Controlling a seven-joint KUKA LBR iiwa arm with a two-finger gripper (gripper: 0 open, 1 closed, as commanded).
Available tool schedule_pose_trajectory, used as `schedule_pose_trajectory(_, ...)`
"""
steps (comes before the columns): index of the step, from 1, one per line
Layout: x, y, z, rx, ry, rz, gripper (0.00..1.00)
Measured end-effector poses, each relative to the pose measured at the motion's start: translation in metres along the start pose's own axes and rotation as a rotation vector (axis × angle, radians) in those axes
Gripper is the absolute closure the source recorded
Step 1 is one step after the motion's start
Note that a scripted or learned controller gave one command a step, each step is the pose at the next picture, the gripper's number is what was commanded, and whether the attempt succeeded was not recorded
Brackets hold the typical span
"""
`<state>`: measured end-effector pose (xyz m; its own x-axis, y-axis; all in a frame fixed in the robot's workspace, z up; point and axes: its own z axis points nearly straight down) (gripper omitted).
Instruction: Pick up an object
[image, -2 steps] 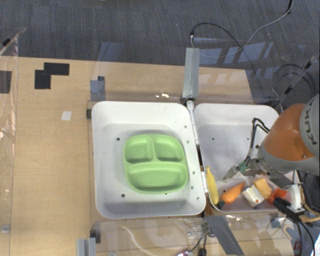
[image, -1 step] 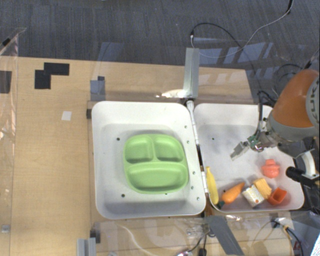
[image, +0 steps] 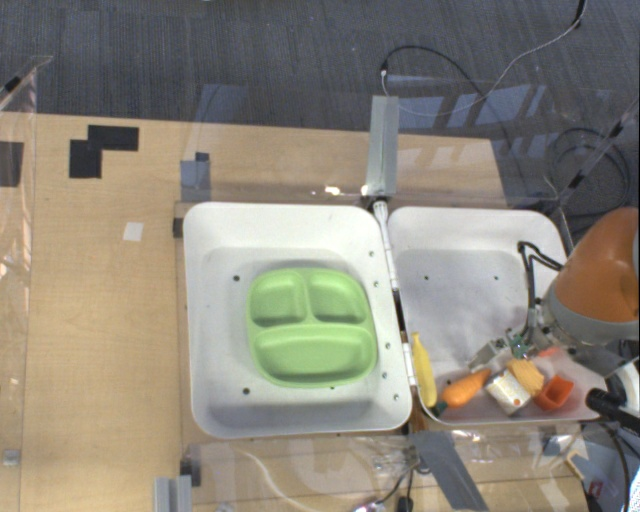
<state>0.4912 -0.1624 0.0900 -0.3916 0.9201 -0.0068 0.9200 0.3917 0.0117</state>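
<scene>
The right bin (image: 455, 285) holds a small cluster of objects along its near edge. A yellow banana-like piece (image: 424, 372) lies against the bin's left wall. Beside it an orange carrot (image: 463, 390) lies on its side. A white and yellow block (image: 514, 386) and a red-orange piece (image: 555, 392) sit further right. My gripper (image: 512, 347) is low over the cluster, just above the block and the carrot's right end. The grey arm and its orange band (image: 602, 268) hide the bin's right side.
The left bin (image: 215, 300) holds a green divided plate (image: 310, 327) in its middle. A metal divider post (image: 382, 145) stands behind the seam between the bins. Black cables (image: 545, 265) run along the arm near the right bin's far corner.
</scene>
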Motion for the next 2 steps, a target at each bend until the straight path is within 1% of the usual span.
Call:
schedule_pose_trajectory(1, 0.013, 0.025, 0.0, 0.0, -0.002, 0.14, 0.0)
schedule_pose_trajectory(2, 0.051, 0.023, -0.001, -0.005, -0.005, 0.078, 0.0)
